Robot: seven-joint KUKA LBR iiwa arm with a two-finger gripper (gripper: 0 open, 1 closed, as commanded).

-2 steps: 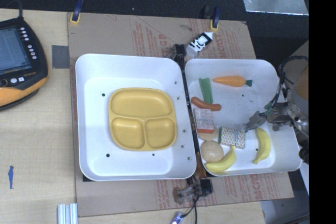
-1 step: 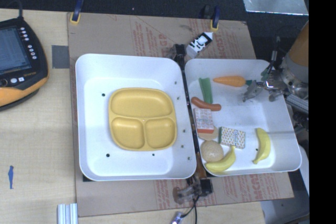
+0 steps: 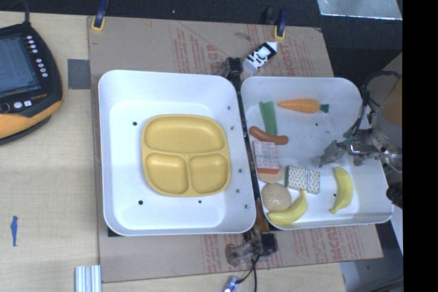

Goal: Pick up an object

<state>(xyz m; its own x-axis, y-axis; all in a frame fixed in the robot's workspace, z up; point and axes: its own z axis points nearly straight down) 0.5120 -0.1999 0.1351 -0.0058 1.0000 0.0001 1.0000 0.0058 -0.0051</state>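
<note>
White bins (image 3: 116, 208); yellow divided tray (image 3: 185, 153); orange carrot (image 3: 299, 105), green top; green strip (image 3: 267, 117); red-brown sausage (image 3: 268, 137); two yellow bananas (image 3: 342, 189); beige round piece (image 3: 276, 196); teal speckled packet (image 3: 302, 178); light wood table (image 3: 41, 215).

arm: we are seeing a grey metal gripper (image 3: 333, 152) with thin fingers | wrist: black cables are looping above it

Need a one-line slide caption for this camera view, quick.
Gripper low in the right bin among toy food; yellow tray in the left bin.
</note>
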